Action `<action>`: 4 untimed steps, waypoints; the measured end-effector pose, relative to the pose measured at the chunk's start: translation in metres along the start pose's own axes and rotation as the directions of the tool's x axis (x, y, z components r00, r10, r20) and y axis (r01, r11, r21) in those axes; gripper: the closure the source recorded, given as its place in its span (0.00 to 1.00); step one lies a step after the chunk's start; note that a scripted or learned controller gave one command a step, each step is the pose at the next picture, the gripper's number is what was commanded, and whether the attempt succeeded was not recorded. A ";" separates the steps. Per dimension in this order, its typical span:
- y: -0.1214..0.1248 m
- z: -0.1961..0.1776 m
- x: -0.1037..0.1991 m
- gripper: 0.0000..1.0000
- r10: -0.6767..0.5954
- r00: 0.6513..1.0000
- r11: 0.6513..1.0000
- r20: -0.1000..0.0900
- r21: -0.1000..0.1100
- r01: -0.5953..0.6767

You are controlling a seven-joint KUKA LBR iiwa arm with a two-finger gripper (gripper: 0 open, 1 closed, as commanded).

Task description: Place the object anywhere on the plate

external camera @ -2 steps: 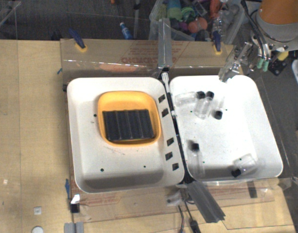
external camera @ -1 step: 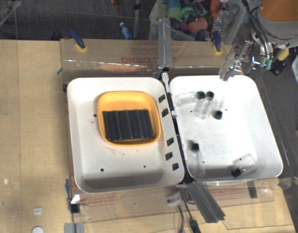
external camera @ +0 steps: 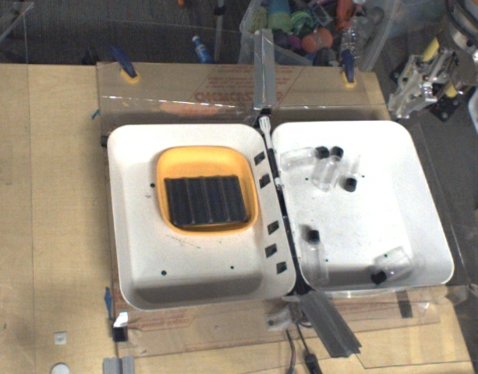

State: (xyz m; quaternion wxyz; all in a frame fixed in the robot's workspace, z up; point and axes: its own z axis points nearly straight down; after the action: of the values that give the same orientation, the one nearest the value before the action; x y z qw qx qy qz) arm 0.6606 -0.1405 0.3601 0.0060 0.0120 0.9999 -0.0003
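Nearest, a clear bottle (external camera: pixel 391 265) lay in the right bin (external camera: pixel 423 201), orange plate (external camera: pixel 170 168) left; gripper (external camera: pixel 423 84) far right, jaws' state unclear.

No legible text (faint print unreadable)

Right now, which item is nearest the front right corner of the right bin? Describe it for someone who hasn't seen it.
Take the right bin, the one without the orange plate. In its front right corner lies a small clear bottle with a black cap. The other clear bottles lie towards the back or against the divider.
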 end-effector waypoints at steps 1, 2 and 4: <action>-0.053 -0.039 0.002 1.00 -0.153 0.988 0.988 0.000 0.000 0.153; -0.082 -0.077 -0.010 1.00 -0.421 0.907 0.907 0.001 0.000 0.421; -0.080 -0.077 -0.011 1.00 -0.873 0.487 0.487 0.002 -0.002 0.873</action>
State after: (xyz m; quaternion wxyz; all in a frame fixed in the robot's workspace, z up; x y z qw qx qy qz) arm 0.6684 -0.2204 0.4372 0.0055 -0.4960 0.8683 -0.0018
